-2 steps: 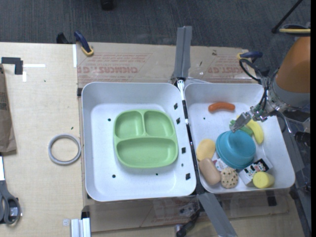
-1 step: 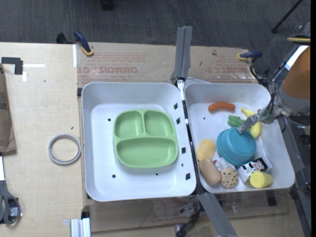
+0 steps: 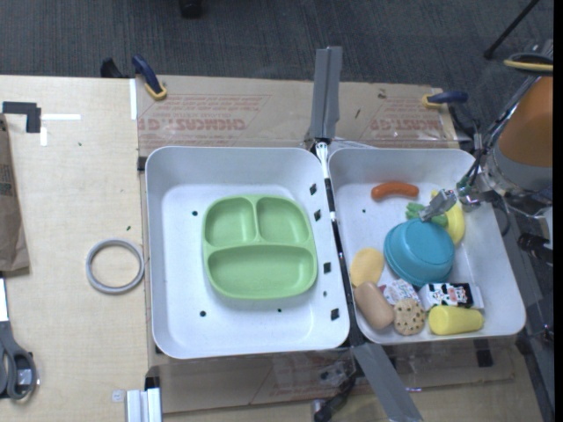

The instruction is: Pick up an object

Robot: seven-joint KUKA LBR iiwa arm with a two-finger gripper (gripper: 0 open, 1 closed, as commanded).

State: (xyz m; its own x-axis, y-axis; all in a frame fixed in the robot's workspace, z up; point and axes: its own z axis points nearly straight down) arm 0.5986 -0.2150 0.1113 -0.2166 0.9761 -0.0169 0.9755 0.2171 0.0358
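Camera view
Landmark: one blue bowl (image 3: 420,251), upside down in the right bin (image 3: 498,262)
Bins: two white ones side by side; the left bin (image 3: 171,262) holds one green divided plate (image 3: 259,246)
Gripper: the gripper (image 3: 439,206) sits just above the bowl's far rim; whether its claw is wide, narrow or gripping cannot be told
Sausages: one orange sausage (image 3: 395,190) beyond the bowl
Yellow pieces: three; a banana-like piece (image 3: 455,223) right of the bowl's far edge, a round one (image 3: 367,265) touching its left side, a cylinder (image 3: 456,321) in front of it
Green piece: one (image 3: 413,209) under the gripper, partly hidden
Others before the bowl: one tan roll (image 3: 374,305), one cookie (image 3: 408,316), one cow-patterned carton (image 3: 449,295)
Bench: one tape ring (image 3: 115,265) well left of the bowl
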